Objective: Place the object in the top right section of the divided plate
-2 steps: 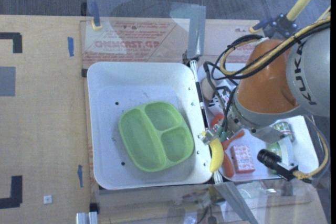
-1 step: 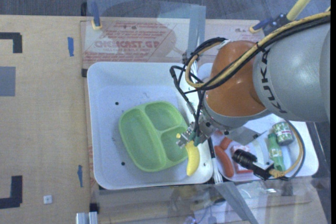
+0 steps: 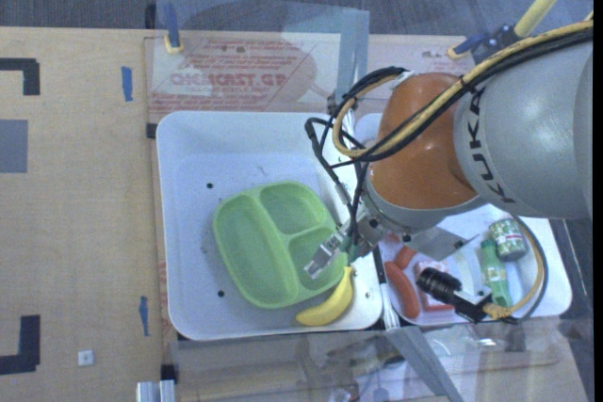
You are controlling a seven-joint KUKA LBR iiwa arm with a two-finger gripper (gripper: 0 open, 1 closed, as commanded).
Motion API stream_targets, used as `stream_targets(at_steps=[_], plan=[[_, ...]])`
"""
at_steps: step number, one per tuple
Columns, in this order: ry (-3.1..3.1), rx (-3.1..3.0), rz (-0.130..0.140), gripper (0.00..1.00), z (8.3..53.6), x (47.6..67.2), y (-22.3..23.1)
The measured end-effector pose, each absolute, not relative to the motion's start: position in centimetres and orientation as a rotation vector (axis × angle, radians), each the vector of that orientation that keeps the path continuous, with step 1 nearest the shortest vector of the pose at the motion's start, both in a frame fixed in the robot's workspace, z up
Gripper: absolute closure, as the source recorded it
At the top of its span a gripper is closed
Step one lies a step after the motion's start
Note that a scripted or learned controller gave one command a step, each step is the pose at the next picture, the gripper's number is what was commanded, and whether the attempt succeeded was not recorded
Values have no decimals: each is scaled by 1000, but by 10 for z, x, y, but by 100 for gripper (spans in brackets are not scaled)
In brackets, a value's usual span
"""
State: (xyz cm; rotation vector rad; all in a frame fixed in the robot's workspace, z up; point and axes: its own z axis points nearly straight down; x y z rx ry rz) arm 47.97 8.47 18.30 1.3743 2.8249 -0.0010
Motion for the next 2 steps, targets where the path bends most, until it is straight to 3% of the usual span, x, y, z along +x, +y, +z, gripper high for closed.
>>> stream_targets(at_steps=[2], plan=[[2825, 1374, -1, 0, 183, 480, 85]])
